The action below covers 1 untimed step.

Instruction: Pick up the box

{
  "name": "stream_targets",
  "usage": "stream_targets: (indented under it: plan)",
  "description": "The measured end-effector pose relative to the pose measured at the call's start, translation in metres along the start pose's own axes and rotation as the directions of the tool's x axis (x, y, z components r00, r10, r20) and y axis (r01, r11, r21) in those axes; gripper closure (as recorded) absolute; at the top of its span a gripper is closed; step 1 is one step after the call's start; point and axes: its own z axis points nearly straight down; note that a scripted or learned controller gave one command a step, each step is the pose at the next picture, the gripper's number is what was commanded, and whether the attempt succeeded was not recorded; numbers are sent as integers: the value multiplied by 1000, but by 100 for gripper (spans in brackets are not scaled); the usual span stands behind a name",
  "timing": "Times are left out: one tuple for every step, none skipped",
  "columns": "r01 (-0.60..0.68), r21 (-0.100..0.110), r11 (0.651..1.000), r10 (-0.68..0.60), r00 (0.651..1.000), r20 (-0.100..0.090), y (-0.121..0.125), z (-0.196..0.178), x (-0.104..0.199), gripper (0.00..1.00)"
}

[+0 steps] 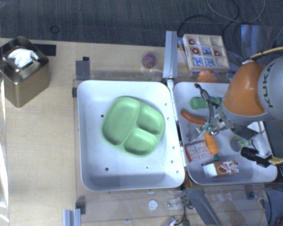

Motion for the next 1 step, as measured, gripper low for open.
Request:
stream_targets:
  plan:
    - [56,2,998,-56,998,-2,41,-97,21,0]
